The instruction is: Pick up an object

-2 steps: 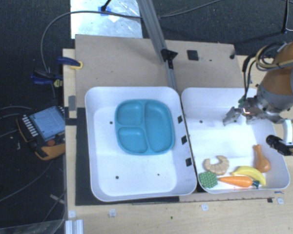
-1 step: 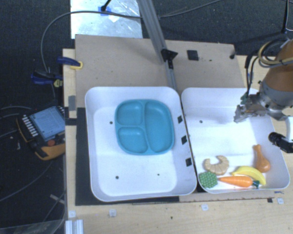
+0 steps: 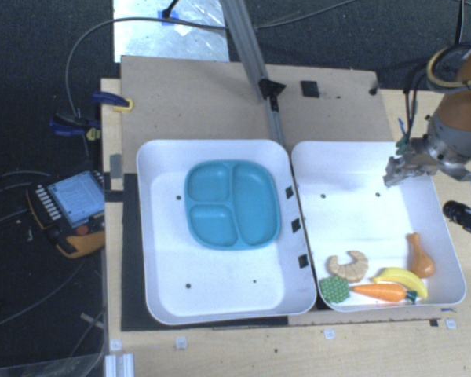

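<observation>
Nearest the camera, along the front wall of the right bin [image 3: 447, 234], lie the toys: a carrot [image 3: 379, 292] at the front edge, a banana [image 3: 402, 278] just behind and touching it, a green broccoli piece [image 3: 334, 290] at the carrot's left, and a tan croissant [image 3: 347, 265] just behind the broccoli. An orange drumstick [image 3: 420, 257] lies tilted by the bin's right wall, just behind the banana.

Well apart from all these, the tool [image 3: 396, 171] hovers over the bin's far right part, near the back wall, with bare white floor below it. Whether it stands apart or together I cannot tell; nothing shows between its tips.

Left bin [image 3: 161, 289] holds a blue divided plate [image 3: 232, 203], lying flat toward its back. Both bins rest side by side on the surface [image 3: 196, 100].
</observation>
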